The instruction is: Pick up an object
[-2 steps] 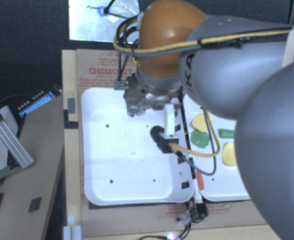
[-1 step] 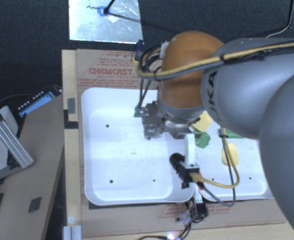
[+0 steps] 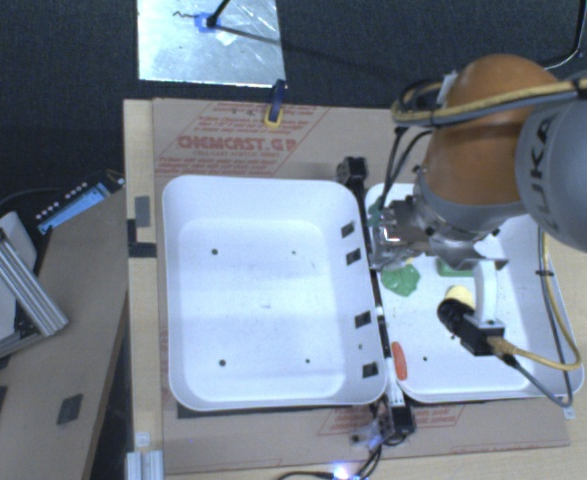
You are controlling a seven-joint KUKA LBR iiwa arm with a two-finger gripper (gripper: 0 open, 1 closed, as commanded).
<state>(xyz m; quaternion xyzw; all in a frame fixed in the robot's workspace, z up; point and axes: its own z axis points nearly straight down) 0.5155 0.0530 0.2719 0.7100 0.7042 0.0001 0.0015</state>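
In the right bin, a green object lies just below the jaws.

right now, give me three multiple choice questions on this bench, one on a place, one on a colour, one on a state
1. Where is the arm's wrist?
A. above the right bin
B. above the left bin
C. off the bench

2. What colour is the small thing lying at the right bin's left wall?
A. blue
B. orange
C. white

3. How does the green object lie?
A. hanging in the air
B. on the left bin's floor
C. on the right bin's floor

Answers: 1 A, the wrist hangs over the right bin. 2 B, the orange thing is plain. 3 C, the green object rests there.
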